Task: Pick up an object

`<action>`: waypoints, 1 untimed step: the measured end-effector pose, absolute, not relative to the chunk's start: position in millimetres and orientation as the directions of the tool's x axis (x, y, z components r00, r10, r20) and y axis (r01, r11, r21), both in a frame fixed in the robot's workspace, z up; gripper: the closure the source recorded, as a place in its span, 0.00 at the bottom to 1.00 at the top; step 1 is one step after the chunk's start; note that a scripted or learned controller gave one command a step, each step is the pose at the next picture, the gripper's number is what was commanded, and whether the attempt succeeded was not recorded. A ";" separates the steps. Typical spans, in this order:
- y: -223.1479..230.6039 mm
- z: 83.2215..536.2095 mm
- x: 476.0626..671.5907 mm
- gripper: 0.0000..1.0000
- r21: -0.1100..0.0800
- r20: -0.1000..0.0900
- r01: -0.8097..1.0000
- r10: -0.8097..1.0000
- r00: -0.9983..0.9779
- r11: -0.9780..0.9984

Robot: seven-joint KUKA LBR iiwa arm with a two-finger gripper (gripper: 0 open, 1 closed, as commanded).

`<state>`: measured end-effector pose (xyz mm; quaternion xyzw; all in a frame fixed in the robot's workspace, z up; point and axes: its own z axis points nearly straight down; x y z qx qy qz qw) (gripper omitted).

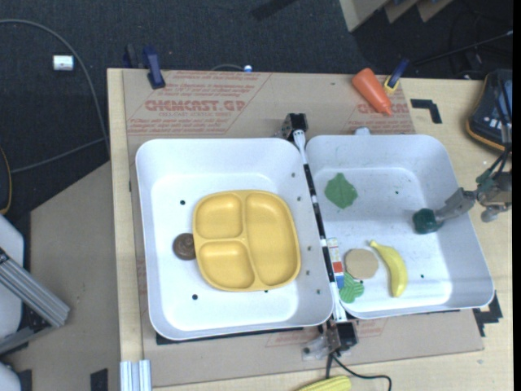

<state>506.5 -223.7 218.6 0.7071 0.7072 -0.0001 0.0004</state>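
Reaching Into the Right Bin: Grasp Not Yet Shown

Camera view. Looking down on the desk [122, 218], two white bins sit side by side. The left bin [163, 177] holds a yellow divided tray [244, 240] with a small brown disc [184, 246] touching its left edge. The right bin [440, 161] holds the candidate objects: a green leaf-shaped piece [341, 191] at the far left, a tan round piece [361, 264] and a banana [392, 268] just beside each other at the near side, and a small green item [352, 291] at the near-left corner. The pincer [425, 220] enters from the right and sits low by the right wall of this bin, its dark green tip well apart from all four objects. Whether it is wide or narrow cannot be told from this slant, and nothing is seen between its tips.

Progress, as judged: no object is lifted; all lie on the bin floor. Approach, closure and lift remain.
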 end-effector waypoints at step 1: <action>-219.9 98.9 589.6 0.00 -0.003 0.006 1.000 1.000 -0.004 0.004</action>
